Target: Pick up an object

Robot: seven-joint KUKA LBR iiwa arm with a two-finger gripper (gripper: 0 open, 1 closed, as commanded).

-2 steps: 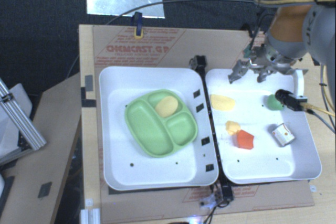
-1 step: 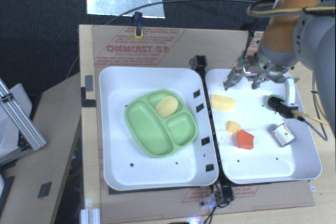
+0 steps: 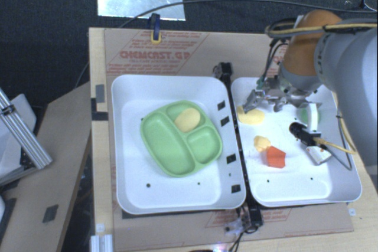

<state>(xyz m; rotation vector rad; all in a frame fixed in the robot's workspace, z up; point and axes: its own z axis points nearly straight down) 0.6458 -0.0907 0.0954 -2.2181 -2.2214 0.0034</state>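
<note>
Gripper (image 3: 264, 101) low in right bin (image 3: 295, 189), at pale yellow piece (image 3: 252, 118). Finger state: cannot tell. Nothing seen lifted. Orange block (image 3: 275, 157) untouched nearby. Pick not yet done.

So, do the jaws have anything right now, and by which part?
Cannot be told. The gripper sits low in the right bin, right above the pale yellow piece, but no grip on it is visible.

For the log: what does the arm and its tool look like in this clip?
A thick, rounded grey arm with an orange band above the wrist. Thin cables run down beside the wrist. The small grey metal tool at its end looks angular.
</note>
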